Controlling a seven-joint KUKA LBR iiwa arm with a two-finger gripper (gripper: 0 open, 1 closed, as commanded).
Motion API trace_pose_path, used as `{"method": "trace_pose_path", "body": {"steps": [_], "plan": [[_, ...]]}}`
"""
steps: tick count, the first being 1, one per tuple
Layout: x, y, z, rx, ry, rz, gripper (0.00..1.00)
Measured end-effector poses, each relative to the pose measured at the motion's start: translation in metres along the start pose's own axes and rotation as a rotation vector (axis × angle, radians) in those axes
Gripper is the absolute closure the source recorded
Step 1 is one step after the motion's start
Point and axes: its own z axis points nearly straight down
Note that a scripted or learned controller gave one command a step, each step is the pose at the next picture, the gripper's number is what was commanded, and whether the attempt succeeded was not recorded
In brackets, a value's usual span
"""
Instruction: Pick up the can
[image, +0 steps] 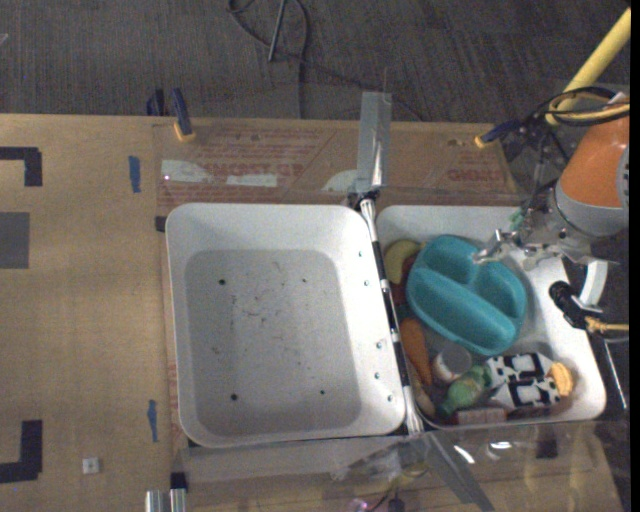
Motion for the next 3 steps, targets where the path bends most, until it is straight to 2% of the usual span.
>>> {"method": "trace_pose_path", "body": {"steps": [1, 2, 3], "plan": [[-0.002, -0.002, -0.005, 0.01, -0.006, -0.004, 1.0], [0.007, 0.021, -0.044, 0.078, -0.016, 0.45, 1.0], [0.009, 0.018, -0.045, 0.1, -0.019, 0.443, 1.0]]}}
